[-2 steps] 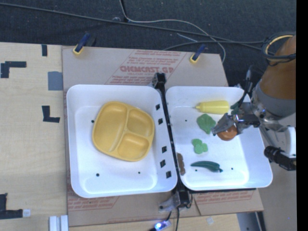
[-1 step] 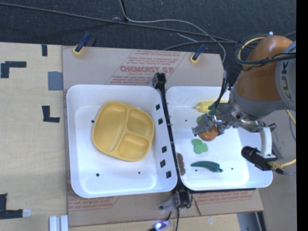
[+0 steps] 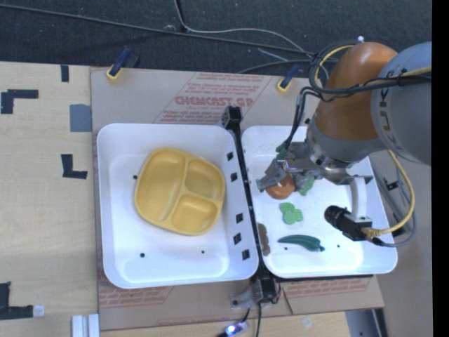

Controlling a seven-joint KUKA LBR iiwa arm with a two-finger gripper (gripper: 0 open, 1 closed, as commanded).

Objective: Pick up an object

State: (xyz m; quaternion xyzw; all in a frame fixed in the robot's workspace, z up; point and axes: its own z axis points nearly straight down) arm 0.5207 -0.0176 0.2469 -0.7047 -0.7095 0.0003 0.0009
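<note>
Down in the right half of the frame, the gripper (image 3: pixel 280 177) hangs low over the right bin (image 3: pixel 379 262), in that bin's upper left part, close to the divider between the two bins. An orange round object (image 3: pixel 283 187) sits directly at its tip, touching or nearly touching the grey metal parts; whether it is actually pinched between them I cannot tell, and the slant of the view hides how the gripper is set. The arm's orange band (image 3: pixel 354 93) and grey body cover the upper right of this bin.

Just below the orange object lies a small light green piece (image 3: pixel 292 214), apart from it. Lower still, near the bin's bottom middle, a dark green long pepper-shaped item (image 3: pixel 302 241) lies roughly flat and slightly tilted. A small brown thing (image 3: pixel 264 239) rests against the bin's left wall, to the left of the dark green one.

The left bin (image 3: pixel 112 188) holds a yellow sectioned plate (image 3: pixel 180 190) in its middle, turned at an angle. Both bins rest on a cardboard sheet (image 3: pixel 203 100) on the wooden desk (image 3: pixel 35 209).
</note>
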